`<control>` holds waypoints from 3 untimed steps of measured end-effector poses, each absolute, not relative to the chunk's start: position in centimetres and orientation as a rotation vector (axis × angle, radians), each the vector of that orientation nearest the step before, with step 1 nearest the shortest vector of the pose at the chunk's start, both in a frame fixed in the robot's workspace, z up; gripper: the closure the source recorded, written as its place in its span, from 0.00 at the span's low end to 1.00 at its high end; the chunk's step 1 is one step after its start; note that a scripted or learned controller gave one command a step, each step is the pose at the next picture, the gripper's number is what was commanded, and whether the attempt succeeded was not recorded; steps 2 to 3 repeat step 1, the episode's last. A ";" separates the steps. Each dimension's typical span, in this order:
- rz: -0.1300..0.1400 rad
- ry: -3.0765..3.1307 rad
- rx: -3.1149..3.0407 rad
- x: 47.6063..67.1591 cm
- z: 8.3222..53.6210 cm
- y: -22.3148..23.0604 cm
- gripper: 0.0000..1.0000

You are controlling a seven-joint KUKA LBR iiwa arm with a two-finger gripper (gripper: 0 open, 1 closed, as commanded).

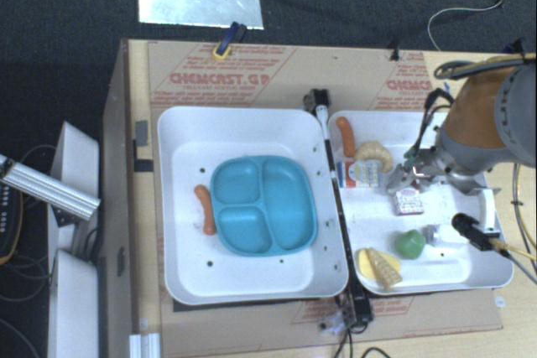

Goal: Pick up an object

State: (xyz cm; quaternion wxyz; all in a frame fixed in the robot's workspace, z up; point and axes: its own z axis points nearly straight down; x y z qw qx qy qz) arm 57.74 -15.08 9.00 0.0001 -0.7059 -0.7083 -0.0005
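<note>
- Left bin [180, 180]: blue divided plate [263, 204] in the middle, an orange-red sausage [205, 209] just beside the plate's left rim.
- Right bin [470, 268]: second sausage [345, 136] at far left corner, next to the divider.
- Tan pastry-like item [374, 153] just right of that sausage; small white-and-red packet [361, 173] under it, near the left wall.
- Gripper [406, 177] hangs over the bin's centre, right above a small red-patterned card or packet [409, 202]; jaw state cannot tell, nothing visibly pinched.
- Green round object [410, 244] toward the near edge, yellow corn-like piece [382, 267] at near left corner.
- Arm's orange band [474, 113] over the right side.
</note>
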 end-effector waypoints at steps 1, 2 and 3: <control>-0.003 -2.226 -2.217 59.6 10.3 -9.3 1.00; -0.003 -2.226 -2.217 59.6 10.3 -9.3 1.00; -0.003 -2.226 -2.217 59.6 10.3 -9.3 1.00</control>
